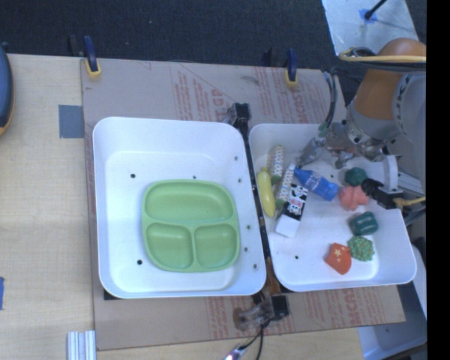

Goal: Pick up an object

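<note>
Gripper fingers: we cannot make out the grey two-finger gripper (320, 150) tips.
Arm: we lose the grey arm (394, 100) at the right edge.

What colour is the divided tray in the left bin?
Light green; the divided tray lies in the left bin, shown clearly in the camera view.

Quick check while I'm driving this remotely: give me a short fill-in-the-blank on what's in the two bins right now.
1. The green divided tray lies in the ____ bin of the camera view.
2. The tray has ____ compartments.
3. The yellow banana lies along the ____ wall of the right bin.
4. The end effector hangs over the ____ bin's far end.

Missing words: left; three; left; right
</note>
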Motion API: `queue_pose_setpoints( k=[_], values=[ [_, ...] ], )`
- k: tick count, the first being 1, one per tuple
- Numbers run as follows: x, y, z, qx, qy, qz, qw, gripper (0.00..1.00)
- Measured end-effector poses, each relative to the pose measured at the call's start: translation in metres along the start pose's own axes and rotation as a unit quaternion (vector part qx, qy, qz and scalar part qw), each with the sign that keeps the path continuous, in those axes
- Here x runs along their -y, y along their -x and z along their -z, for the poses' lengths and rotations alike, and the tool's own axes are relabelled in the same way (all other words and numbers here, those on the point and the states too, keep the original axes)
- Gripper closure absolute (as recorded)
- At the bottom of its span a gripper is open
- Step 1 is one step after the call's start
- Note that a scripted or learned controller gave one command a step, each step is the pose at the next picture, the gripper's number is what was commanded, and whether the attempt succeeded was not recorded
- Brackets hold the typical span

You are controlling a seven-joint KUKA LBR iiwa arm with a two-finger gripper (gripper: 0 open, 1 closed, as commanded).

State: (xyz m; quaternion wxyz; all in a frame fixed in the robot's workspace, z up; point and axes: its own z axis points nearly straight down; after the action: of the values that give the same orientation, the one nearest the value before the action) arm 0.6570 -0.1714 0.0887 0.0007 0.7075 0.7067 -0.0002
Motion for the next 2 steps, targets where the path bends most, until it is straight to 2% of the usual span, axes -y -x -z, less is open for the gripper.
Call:
queue_pose_setpoints(
  k=[1,2],
  values=[
    [0.0,0.023,0.031,0.0,-0.001,0.001,1.0,0.0],
    [0.0,0.019,0.105,0.0,0.0,0.002,1.0,0.0]
  ],
)
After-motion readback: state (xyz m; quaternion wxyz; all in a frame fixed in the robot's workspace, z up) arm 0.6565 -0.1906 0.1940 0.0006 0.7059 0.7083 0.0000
